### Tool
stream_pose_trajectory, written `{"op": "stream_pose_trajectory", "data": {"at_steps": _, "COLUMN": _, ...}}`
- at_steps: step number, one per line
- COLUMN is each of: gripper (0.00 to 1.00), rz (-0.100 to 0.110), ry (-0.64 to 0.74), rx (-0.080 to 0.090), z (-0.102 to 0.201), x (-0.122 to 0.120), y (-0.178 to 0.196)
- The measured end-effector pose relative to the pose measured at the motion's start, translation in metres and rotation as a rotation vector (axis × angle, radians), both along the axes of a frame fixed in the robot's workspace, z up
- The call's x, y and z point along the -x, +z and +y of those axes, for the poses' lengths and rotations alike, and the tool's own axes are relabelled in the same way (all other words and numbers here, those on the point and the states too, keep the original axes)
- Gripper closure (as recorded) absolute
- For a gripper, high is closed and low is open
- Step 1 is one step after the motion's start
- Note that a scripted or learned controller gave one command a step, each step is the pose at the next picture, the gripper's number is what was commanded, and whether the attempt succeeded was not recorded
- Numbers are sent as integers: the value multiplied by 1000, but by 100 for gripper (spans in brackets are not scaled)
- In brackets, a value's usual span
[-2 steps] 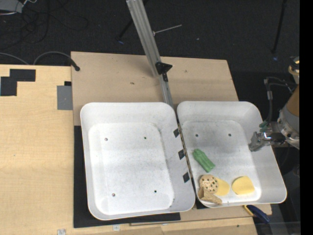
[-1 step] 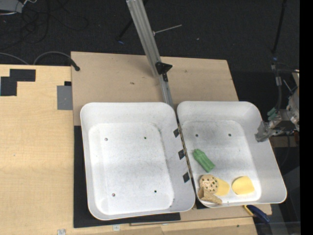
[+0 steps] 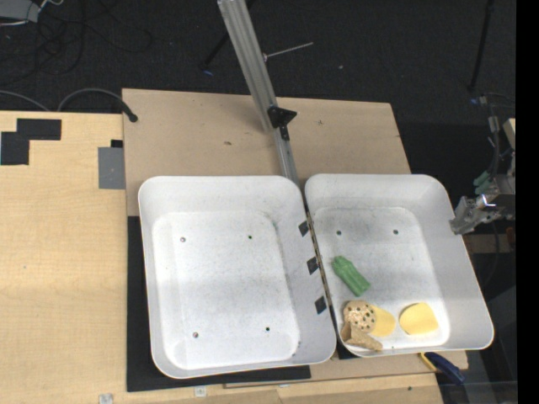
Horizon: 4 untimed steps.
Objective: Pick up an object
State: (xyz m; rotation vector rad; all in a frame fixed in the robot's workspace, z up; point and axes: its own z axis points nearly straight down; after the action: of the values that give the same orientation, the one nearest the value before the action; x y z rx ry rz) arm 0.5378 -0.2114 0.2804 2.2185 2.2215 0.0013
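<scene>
Tool sits at the far right of the view, just outside the right bin's outer rim, only partly visible as a grey-white metal cluster; can't tell whether it is spread or pressed together, and nothing visible is pinched in it. It is not touching any object and looks apart from the bin contents. Right bin holds all the candidates, bunched toward its near edge: green piece lying tilted near the divider side, just beyond it a speckled cookie-like item with a tan bit touching it at the near rim, a flat yellow disc touching the cookie, and a yellow lump just beside that, slightly apart. Left bin shows bare white floor with a few small dark dots. Both bins sit side by side on the table, clips along the shared edge, a slanted aluminium rail behind them. Progress judgement: nothing picked yet, task basically at the start; still left are moving over the right bin, descending on one item, closing, lifting. Yellow lump looks the nearest, most isolated target.
</scene>
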Motion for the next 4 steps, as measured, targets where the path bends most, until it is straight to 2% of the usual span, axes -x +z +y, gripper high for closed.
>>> {"op": "stream_pose_trajectory", "data": {"at_steps": 1, "gripper": 100, "rz": 7, "ry": 2, "rx": -4, "z": 51, "x": 5, "y": -17}}
{"op": "stream_pose_trajectory", "data": {"at_steps": 2, "gripper": 100, "rz": 6, "ry": 3, "rx": -4, "z": 101, "x": 17, "y": -16}}
{"op": "stream_pose_trajectory", "data": {"at_steps": 4, "gripper": 100, "rz": 8, "ry": 3, "rx": -4, "z": 211, "x": 28, "y": -46}}
